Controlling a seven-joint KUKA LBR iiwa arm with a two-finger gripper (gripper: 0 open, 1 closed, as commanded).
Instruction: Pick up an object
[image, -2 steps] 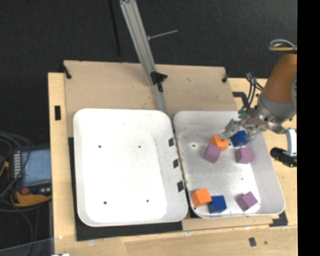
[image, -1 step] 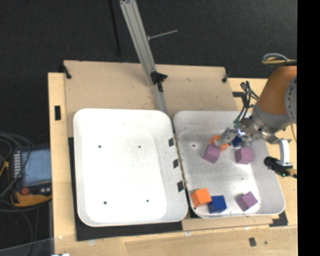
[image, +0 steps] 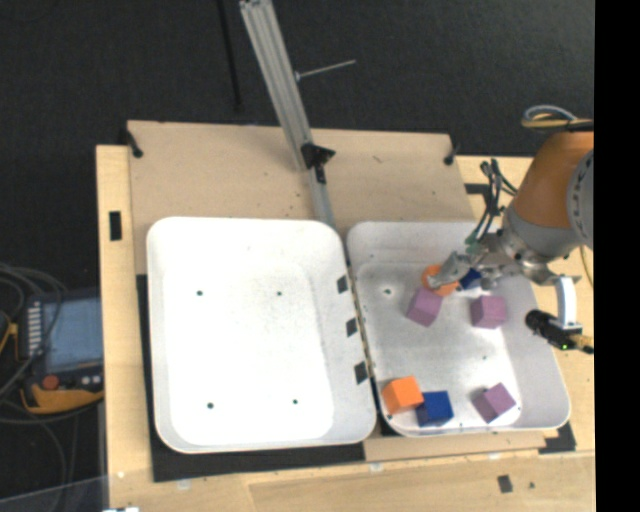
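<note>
A small orange piece (image: 436, 277) sits in the right bin (image: 530, 400) toward its far edge, right at the tip of the gripper (image: 458, 277); whether the gripper grips it or stands open cannot be told, since the tip is a blur of grey, blue and orange. Just beside it toward the near edge lies a purple block (image: 423, 306), with a second purple block (image: 488, 311) under the wrist. Along the near edge sit an orange block (image: 402, 393) touching a blue block (image: 435, 408), and a third purple block (image: 494, 401) near the corner. The arm (image: 555, 200) is cut off at the right. The left bin (image: 250, 330) lies alongside.
</note>
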